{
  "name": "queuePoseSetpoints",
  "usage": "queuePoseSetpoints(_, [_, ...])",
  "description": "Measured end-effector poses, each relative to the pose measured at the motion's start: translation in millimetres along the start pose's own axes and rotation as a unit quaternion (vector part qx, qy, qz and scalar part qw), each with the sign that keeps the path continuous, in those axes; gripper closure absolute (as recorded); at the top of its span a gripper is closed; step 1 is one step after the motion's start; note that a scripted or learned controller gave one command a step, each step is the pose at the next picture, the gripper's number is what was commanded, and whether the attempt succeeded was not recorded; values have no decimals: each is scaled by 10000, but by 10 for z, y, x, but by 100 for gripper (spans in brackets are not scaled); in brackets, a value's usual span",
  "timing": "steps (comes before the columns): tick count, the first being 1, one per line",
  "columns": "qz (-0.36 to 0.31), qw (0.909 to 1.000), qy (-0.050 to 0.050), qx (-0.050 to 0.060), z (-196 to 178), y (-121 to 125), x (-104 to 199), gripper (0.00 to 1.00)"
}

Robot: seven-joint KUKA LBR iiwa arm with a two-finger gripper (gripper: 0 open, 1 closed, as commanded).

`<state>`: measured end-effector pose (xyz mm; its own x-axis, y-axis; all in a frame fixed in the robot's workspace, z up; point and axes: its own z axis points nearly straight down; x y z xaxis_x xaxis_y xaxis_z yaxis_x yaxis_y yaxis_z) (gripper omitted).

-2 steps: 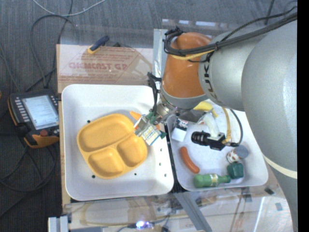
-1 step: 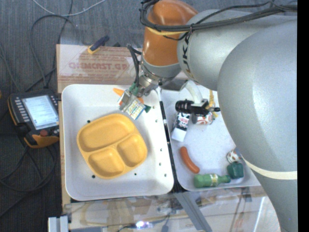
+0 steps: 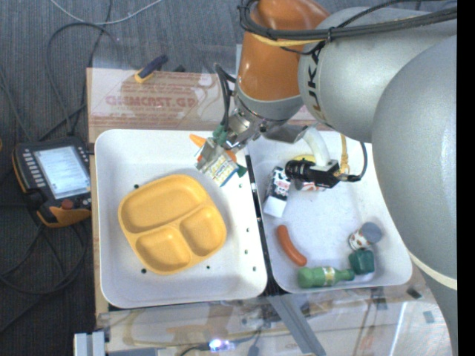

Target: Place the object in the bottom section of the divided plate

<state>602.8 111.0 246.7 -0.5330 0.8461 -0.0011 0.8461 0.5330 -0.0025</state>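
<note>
Green bottle (image 3: 325, 276) lies on its side at the near edge of the right bin (image 3: 334, 213). A teal block (image 3: 363, 261) sits just beside its cap end, and a round grey-and-white thing (image 3: 365, 236) lies just beyond the block. An orange-red sausage (image 3: 292, 245) lies aslant a little farther in, toward the bin's left wall. Farther again, close to that wall, is a small white-and-black carton (image 3: 277, 193).

In the left bin (image 3: 111, 273) a yellow plate (image 3: 159, 202) sits about the middle, turned at a slant. It has one wide section on its far side and two smaller ones on its near side.

Just past the plate's far right rim, beside the wall between the bins, a small striped object (image 3: 217, 166) in orange, green and pale tones sits right at the tip of the jaws. It is apart from the plate. I cannot tell whether the jaws are wide, narrow or clamped on it, nor whether it rests on the bin floor or hangs above it.

The grey arm (image 3: 386, 87) comes in from the right over the right bin, its orange band (image 3: 278, 35) above the far edge of the bins.

Beyond the left bin lies a cardboard sheet (image 3: 156, 106) with a blue-and-yellow thing (image 3: 151, 69) on its far edge. To the left, on the grey carpet (image 3: 44, 273), lies a handheld screen (image 3: 52, 170), and cables (image 3: 89, 22) trail farther back.
</note>
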Motion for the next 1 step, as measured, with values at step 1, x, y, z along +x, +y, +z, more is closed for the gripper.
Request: queuePoseSetpoints(1, [-27,10000,5,8,205,-26,589,100])
